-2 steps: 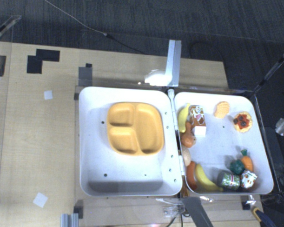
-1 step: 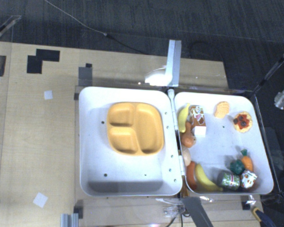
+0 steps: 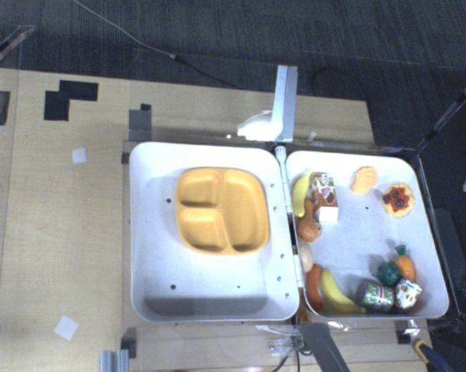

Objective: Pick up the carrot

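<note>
The carrot (image 3: 403, 265), orange with a green top, lies near the right wall of the right bin (image 3: 369, 217), toward its front. It touches a dark green item (image 3: 389, 272) on its left, and a small white-wrapped piece (image 3: 409, 291) lies just in front of it.
The left bin (image 3: 151, 239) holds a yellow divided plate (image 3: 220, 209). In the right bin: a banana (image 3: 299, 193), a printed carton (image 3: 323, 194), a brown egg-shaped piece (image 3: 309, 231), a second banana (image 3: 336, 291), a can (image 3: 377, 295), a biscuit (image 3: 364, 178) and a tart (image 3: 398, 199).
</note>
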You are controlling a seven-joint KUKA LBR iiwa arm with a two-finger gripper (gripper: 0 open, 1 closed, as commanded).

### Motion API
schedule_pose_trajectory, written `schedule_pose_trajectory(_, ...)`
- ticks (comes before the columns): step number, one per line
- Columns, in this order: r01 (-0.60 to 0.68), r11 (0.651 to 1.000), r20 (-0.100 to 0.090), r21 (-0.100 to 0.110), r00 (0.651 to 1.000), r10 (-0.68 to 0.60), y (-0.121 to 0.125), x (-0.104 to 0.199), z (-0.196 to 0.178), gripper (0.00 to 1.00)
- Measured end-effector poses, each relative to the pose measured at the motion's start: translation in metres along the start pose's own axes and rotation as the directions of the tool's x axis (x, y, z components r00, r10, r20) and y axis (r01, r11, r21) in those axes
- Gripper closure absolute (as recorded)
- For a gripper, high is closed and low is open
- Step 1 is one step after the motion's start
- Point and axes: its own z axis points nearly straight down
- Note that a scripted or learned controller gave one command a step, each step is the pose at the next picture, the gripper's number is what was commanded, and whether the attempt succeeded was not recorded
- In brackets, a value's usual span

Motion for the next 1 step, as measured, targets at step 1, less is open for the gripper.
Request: schedule_pose_trajectory(1,0.452,0.892,-0.002,-0.003,0.892,-0.452,-0.0006,0.0138,0.0412,1.0)
